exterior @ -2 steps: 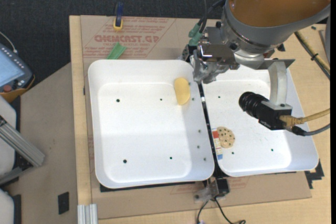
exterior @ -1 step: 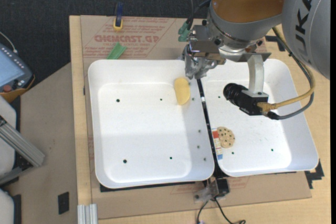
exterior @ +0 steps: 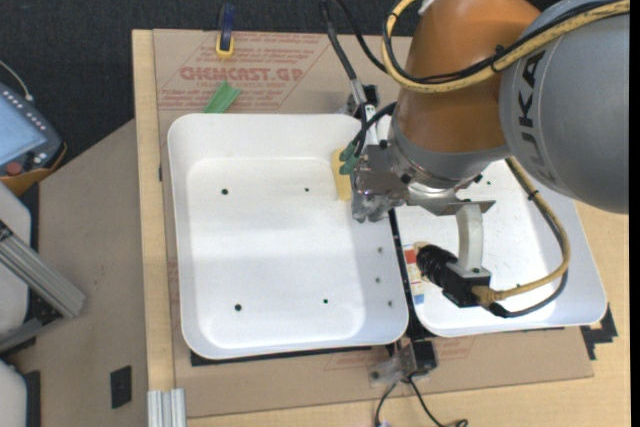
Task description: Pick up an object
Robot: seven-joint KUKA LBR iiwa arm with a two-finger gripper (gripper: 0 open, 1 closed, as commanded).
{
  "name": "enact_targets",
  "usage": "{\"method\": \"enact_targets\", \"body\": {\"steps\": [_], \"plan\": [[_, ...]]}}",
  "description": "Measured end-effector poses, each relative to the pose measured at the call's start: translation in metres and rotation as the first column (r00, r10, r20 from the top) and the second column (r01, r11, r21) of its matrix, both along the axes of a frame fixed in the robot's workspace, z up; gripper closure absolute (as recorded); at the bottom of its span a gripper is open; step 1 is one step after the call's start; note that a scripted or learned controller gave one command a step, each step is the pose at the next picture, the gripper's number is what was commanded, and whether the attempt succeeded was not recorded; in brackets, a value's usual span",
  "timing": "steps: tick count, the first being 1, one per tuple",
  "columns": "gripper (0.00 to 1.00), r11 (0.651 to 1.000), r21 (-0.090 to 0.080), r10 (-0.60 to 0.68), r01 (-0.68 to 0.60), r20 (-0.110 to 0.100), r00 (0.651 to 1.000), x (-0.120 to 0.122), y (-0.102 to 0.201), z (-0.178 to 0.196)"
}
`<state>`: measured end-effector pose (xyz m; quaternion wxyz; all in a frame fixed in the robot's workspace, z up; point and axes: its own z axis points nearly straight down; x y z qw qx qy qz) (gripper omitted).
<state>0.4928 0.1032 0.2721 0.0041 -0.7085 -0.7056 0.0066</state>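
The grey arm's end effector hung at the left shallow white bin's right rim beside a small yellow-green object; its grip I couldn't tell. Red "CHEMCAST GP" lettering crossed the brown cardboard tabletop sheet

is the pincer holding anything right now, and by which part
Cannot be told. The pincer sits low at the right wall of the left bin, with something yellowish and green right against it, but the arm's wrist hides whether that is gripped.
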Motion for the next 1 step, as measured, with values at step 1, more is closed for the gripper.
{"method": "enact_targets", "body": {"steps": [1], "plan": [[1.00,1.000,0.007,0.006,-0.006,0.027,1.000,-0.0131,0.0008,0.1071]]}}
